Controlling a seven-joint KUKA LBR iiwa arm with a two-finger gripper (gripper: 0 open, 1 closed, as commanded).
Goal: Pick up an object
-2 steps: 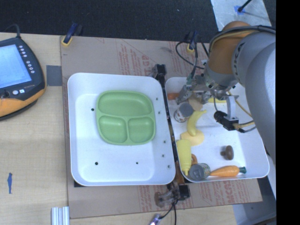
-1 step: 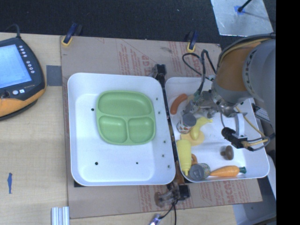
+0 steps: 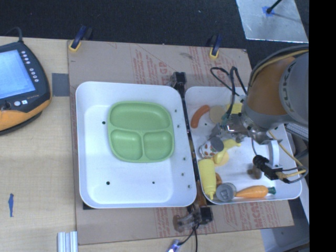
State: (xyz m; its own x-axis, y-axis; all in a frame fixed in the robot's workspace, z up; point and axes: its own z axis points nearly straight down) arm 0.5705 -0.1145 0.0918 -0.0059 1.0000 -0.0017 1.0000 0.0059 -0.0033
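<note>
Far left on the bench, the teach pendant (image 3: 18, 91) is out of the way, so ignore it. The left bin (image 3: 92, 156) holds just the green divided plate (image 3: 140, 132), flat and wide, so it's a poor grab; skip it. Everything worth picking is in the right bin (image 3: 291, 193). Along its left wall you've got an orange sausage (image 3: 199, 115) at the top, a red-and-white item (image 3: 206, 150) below it, then a long yellow piece (image 3: 208, 176) running down toward the near edge. A grey round disc (image 3: 226, 192) touches the long piece's lower end, and a carrot (image 3: 254, 192) lies just right of the disc along the near wall. The tool (image 3: 220, 138) hangs over the upper middle of that bin, close above the red-and-white item and a small yellow piece (image 3: 221, 157). I can't tell if it's wide or narrow, the wrist hides it, and nothing is visibly held. My read is that the step is the descent onto that cluster. To do it well, commit to one target, likely the small yellow piece. Centre over it, not over the gap between it and its neighbour. Keep clear of the bin wall, close across the short axis and lift straight up. The risk is that crowded neighbours get nudged or double-picked.
</note>
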